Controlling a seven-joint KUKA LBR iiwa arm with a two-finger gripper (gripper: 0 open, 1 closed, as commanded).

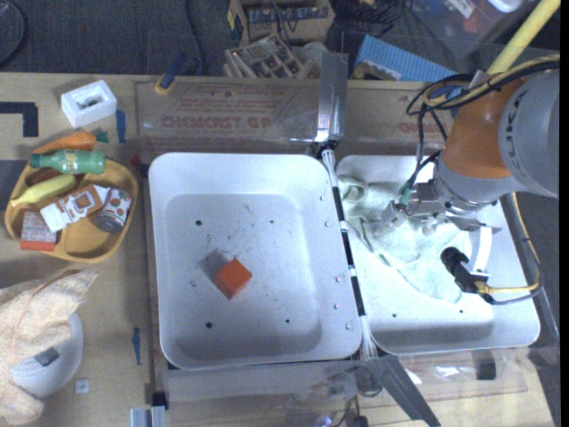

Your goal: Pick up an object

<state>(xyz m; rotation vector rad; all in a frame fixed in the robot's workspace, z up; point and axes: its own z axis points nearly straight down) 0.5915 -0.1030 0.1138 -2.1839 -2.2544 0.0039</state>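
You have the table (80, 345) spread below you, carrying two shallow white bins side by side. The left bin (178, 185) holds a single orange block (235, 277), lying a little left of the bin's middle and resting tilted on the floor, well apart from every wall. The right bin (516, 323) holds pale, whitish crumpled material (404, 247) across its upper and middle part; what it is made of you cannot tell.

The grey arm (511, 140), with its orange band, reaches in from the right and hangs over the right bin's upper half. Its gripper (418, 205) sits down near the pale material, well apart from the orange block. Whether the fingers are spread or pressed together you cannot tell, and nothing shows plainly between them.

Left of the bins, a yellow bowl (22, 225) holds a green bottle (71, 161) and small packets. Below it lies a pale orange cloth (40, 305). A small white box (88, 102) sits near the table's far left corner.
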